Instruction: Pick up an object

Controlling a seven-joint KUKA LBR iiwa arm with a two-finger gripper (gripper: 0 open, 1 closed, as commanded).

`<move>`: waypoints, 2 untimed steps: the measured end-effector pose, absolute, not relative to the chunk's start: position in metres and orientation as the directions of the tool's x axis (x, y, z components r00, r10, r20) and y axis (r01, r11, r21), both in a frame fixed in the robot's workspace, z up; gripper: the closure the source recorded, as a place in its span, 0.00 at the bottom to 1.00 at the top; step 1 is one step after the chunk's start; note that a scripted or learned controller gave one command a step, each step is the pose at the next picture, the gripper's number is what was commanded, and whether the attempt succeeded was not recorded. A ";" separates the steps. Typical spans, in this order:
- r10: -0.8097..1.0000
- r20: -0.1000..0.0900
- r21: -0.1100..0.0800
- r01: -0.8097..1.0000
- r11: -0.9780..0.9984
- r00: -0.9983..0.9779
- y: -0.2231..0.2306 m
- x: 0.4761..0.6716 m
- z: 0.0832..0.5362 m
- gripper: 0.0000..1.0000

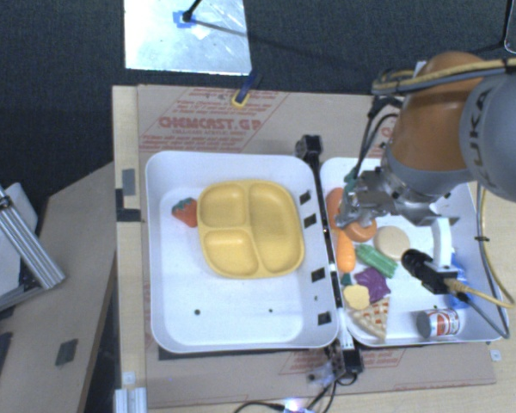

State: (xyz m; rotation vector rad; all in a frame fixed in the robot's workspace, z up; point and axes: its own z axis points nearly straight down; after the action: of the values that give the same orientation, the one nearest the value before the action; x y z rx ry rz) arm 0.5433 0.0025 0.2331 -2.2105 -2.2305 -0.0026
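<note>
"In the right bin (pixel 404 304), what lies there?"

"A heap of toy food, mostly on its left side. There is a carrot (pixel 347 252) beside the wall between the bins. Below it are a green piece (pixel 377 261), a purple piece (pixel 371 284) and a yellow lump (pixel 356 297). A pizza slice (pixel 371 318) lies in the near corner. A cream disc (pixel 393 239) sits just right of the carrot, and a can (pixel 439 323) lies on its side near the front rim, apart from the rest."

"And the arm (pixel 447 136)?"

"It reaches in from the right, over the bin's far half. The pincer (pixel 354 213) hangs low above an orange piece (pixel 359 229) at the carrot's upper end. Whether it is open or closed, I cannot tell, nor whether it touches the piece."

"The left bin (pixel 241 308)?"

"A yellow plate (pixel 228 252) with three compartments lies in the middle. A strawberry (pixel 185 212) touches its left rim. Both bins rest on cardboard (pixel 215 119) on the counter (pixel 86 231)."
</note>
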 end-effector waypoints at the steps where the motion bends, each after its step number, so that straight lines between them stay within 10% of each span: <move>1: 1.000 0.000 0.000 1.000 0.001 -0.001 0.000 0.536 0.219 1.00; 2: 1.000 0.001 0.002 1.000 0.006 -0.006 0.015 0.538 0.233 1.00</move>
State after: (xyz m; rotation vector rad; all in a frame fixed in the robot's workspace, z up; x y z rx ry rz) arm 0.5381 0.0146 0.2325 -2.2151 -2.2291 -0.0033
